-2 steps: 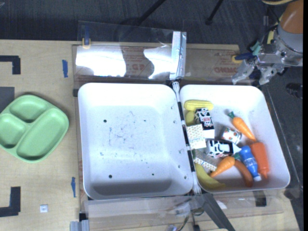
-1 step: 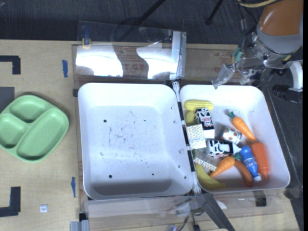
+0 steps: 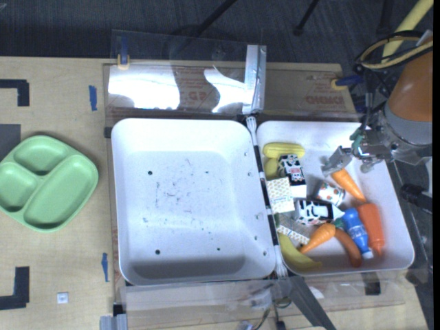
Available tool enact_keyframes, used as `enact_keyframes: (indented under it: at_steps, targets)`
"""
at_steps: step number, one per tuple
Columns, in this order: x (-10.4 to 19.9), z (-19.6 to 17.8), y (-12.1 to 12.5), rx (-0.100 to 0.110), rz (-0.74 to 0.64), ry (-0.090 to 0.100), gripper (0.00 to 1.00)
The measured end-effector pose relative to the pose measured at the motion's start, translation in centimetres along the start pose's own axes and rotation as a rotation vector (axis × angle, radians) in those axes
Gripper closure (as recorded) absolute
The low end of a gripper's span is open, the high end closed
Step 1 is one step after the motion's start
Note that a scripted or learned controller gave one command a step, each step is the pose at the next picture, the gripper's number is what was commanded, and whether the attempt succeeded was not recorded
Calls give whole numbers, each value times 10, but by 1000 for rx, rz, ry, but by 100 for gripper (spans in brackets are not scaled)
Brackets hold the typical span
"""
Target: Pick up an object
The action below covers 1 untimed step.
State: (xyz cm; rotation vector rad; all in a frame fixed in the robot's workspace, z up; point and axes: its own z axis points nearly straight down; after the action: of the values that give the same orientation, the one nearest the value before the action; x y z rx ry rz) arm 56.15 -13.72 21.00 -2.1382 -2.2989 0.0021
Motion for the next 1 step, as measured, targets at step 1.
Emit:
enact_keyframes:
  at_steps: [1]
  targets:
    - [-48, 88, 29, 0, 143, 1, 0]
